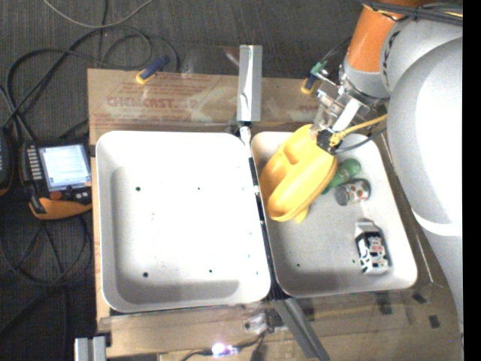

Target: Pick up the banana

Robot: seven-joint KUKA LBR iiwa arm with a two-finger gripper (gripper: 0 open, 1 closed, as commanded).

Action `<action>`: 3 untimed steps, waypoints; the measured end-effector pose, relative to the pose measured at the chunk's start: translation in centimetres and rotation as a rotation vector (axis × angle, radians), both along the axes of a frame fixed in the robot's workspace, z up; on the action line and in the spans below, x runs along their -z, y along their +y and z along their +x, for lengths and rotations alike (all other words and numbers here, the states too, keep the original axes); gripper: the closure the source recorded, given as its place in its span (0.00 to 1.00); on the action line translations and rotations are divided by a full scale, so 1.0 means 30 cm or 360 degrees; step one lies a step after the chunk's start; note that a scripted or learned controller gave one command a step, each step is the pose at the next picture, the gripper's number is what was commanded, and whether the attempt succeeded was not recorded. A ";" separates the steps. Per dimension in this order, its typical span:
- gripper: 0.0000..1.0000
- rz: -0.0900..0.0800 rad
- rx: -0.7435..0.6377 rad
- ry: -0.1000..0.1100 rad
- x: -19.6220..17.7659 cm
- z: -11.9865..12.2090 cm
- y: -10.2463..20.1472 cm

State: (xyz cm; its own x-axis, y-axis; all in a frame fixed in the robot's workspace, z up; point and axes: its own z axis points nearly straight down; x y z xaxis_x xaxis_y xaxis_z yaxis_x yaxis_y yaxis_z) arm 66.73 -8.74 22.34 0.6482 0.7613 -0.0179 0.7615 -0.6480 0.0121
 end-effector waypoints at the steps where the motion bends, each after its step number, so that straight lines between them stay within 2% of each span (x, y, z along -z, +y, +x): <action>1: 1.00 0.0029 -0.0016 0.0024 -0.154 -0.025 -0.106; 2: 1.00 0.0032 -0.0001 0.0019 -0.304 -0.139 -0.158; 3: 1.00 0.0015 0.0013 0.0000 -0.170 -0.114 -0.041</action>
